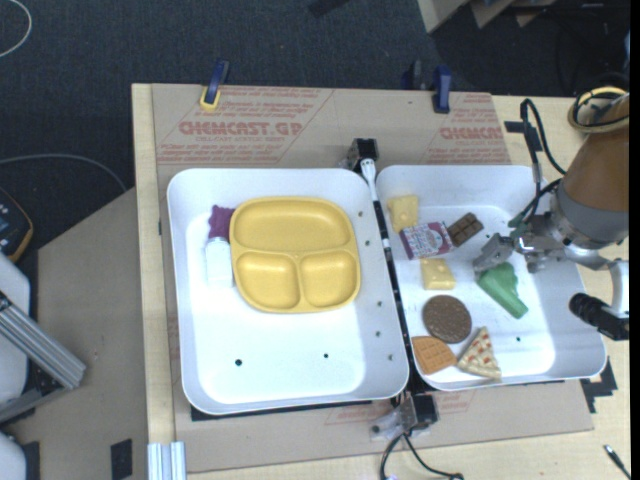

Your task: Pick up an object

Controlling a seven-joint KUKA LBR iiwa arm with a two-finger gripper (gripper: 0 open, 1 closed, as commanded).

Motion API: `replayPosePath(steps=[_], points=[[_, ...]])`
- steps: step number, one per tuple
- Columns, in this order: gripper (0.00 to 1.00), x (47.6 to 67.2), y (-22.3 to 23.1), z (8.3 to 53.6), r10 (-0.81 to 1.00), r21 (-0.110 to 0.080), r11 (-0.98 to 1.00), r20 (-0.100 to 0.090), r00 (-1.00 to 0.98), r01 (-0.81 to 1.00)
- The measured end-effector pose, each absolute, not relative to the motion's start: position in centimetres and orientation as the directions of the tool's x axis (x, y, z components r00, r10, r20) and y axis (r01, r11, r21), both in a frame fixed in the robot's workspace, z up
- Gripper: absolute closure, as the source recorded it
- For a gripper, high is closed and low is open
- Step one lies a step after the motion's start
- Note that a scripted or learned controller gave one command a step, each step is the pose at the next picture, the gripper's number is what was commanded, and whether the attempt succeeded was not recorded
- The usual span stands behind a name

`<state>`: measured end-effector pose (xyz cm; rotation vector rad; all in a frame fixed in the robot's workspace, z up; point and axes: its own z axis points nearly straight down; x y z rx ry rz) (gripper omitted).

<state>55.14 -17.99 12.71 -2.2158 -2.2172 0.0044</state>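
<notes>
The right bin [540,183] holds several toy foods: a pale yellow wedge [404,211], a pink packet [425,239], a brown chocolate piece [464,229], a small yellow block [437,273], a green object [503,291], a round brown cookie [446,318], an orange cracker [432,354] and a pizza slice [481,355]. My gripper [497,254] hangs low over the bin's right half, just above the green object's upper end and right of the chocolate piece. Nothing can be seen held in it.
The left bin [285,368] carries a yellow divided plate [295,251] with a purple-and-white bottle [217,240] lying at its left side. The arm's orange band [603,178] and cables stand over the right bin's right rim. Clamps sit on the board's far edge.
</notes>
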Motion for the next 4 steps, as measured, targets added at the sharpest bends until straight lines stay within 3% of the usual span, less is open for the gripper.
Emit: replayPosePath(steps=[1,2,4], points=[[0.00,55.2,-18.0,8.3,1.000,-0.001,0.000,0.000,0.000,1.000],[1.00,55.5,-18.3,10.0,1.000,0.014,-0.002,-0.009,0.002,1.000],[1.00,55.2,-17.2,20.1,1.000,0.007,0.002,-0.003,-0.002,1.000]])
